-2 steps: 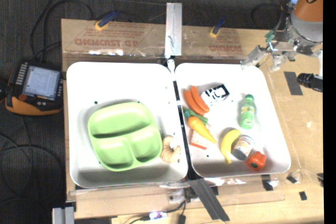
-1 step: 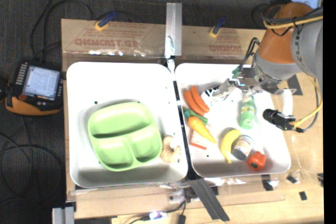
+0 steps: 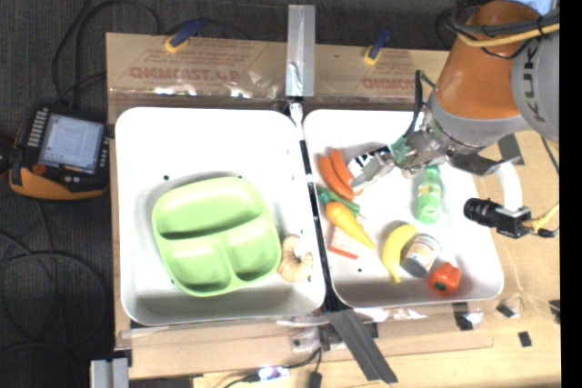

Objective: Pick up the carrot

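Beside bin divider, carrot [image 3: 334, 174] lengthwise diagonal

Scene evenly, brightly lit from overhead. White bins [image 3: 218, 118] slightly overexposed; glare seen on the clear plastic sheet [image 3: 195, 73]. Soft shadows cast under the green tray [image 3: 216, 234]. Overall focus mildly soft.

carrot [image 3: 334, 173] in right bin [image 3: 491, 282], seemingly touching the hand [image 3: 362, 168]; plate [image 3: 216, 234] in left bin [image 3: 136, 141].

Two bins [image 3: 136, 127] — two carrots [image 3: 335, 173], one banana [image 3: 393, 248], one bottle [image 3: 426, 194].
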You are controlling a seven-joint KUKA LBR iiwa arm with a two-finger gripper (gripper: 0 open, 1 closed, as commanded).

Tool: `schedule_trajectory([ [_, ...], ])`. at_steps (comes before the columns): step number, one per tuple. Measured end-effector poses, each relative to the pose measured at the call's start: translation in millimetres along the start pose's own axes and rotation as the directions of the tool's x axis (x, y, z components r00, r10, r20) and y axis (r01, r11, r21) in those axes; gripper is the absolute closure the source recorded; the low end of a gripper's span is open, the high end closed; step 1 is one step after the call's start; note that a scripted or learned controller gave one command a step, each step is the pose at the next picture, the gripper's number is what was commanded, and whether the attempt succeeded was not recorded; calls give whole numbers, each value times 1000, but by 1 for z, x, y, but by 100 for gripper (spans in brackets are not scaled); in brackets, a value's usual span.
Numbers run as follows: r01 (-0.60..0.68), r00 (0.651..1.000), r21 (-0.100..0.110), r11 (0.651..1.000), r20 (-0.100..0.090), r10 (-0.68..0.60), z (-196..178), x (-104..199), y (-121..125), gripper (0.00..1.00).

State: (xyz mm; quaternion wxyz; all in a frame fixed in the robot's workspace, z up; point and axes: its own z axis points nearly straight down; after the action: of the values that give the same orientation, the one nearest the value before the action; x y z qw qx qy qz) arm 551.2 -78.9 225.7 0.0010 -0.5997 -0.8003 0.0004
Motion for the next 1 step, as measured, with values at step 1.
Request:
schedule_trajectory([
  [1, 203, 979, 1, 979, -2, -203, 43, 42, -41, 0],
])
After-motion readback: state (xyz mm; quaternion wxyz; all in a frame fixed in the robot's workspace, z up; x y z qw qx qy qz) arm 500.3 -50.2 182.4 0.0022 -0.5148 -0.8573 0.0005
